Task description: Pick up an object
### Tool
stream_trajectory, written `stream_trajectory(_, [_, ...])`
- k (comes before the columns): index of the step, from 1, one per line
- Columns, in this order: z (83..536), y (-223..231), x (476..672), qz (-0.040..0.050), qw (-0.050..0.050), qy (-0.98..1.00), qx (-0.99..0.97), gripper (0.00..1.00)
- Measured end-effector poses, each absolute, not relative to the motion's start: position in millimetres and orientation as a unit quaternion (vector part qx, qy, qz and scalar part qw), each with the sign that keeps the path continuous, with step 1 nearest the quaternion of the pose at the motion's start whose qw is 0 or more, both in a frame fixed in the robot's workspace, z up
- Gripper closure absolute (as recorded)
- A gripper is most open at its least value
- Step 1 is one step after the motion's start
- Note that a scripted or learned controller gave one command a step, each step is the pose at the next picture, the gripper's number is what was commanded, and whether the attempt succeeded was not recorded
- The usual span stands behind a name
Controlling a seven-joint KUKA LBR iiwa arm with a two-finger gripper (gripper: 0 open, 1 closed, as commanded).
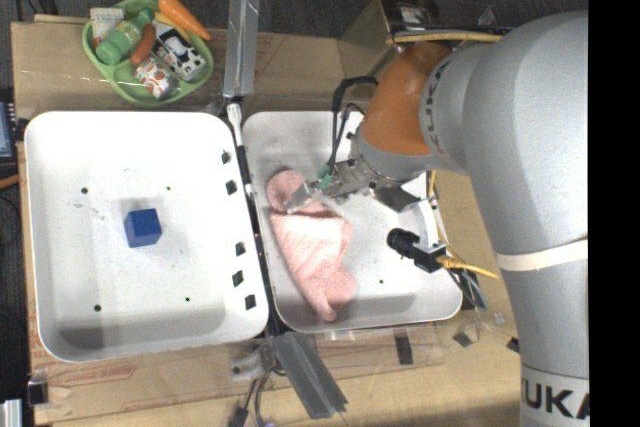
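A pink cloth (318, 260) lies crumpled in the right bin (290, 130), running from its middle toward the front wall. My gripper (312, 196) is down at the cloth's upper, bunched end and touches or nearly touches the fabric there. The grey arm with its orange band (400, 110) reaches in from the right and covers much of the bin's right side. A small blue cube (143, 226) sits alone in the left bin (120, 155), left of its middle.
A green bowl (148, 50) full of toy food stands on the bench behind the left bin. A metal divider (240, 40) runs between the bins. A black fitting with a yellow cable (415, 250) hangs over the right bin's right side.
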State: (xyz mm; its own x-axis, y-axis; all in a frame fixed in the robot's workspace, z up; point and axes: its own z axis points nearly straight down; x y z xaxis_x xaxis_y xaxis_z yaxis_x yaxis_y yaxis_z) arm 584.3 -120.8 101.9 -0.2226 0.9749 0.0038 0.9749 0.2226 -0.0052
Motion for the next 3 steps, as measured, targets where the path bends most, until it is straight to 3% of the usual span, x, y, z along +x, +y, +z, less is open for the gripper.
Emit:
stream_trajectory(1, [92, -112, 576.0, 0.0005, 0.002, -0.794, -0.608, 0.0])
stream_trajectory(2, [92, -130, 554.3, 0.0005, 0.002, -0.799, -0.601, 0.0])
stream_trajectory(3, [92, -130, 573.6, 0.0002, 0.001, -0.799, -0.602, 0.0])
